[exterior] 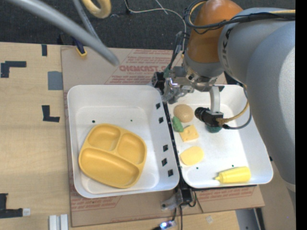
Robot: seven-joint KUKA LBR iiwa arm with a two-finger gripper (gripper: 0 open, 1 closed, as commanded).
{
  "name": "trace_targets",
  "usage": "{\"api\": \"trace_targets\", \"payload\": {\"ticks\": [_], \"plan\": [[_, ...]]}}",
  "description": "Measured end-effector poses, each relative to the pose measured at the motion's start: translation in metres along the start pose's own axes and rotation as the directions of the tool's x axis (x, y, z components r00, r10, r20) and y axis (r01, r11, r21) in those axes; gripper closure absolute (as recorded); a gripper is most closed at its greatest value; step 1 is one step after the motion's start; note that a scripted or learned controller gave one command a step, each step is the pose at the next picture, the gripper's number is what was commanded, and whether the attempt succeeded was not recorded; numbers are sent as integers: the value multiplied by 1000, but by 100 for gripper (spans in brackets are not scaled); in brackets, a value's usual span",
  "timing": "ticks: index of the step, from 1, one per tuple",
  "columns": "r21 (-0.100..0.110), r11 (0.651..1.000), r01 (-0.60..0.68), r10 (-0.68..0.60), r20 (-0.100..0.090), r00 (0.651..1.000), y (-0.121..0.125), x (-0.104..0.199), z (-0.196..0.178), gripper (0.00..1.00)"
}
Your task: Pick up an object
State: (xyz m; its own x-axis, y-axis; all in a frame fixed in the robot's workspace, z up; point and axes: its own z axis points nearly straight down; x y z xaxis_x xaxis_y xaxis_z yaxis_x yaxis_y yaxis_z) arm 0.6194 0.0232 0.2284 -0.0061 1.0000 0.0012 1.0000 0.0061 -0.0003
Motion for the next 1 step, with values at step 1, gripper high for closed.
{"api": "trace_targets", "payload": {"ticks": [1], "plan": [[0,1000,1,-1,1,1000,22,54,7,100]]}}
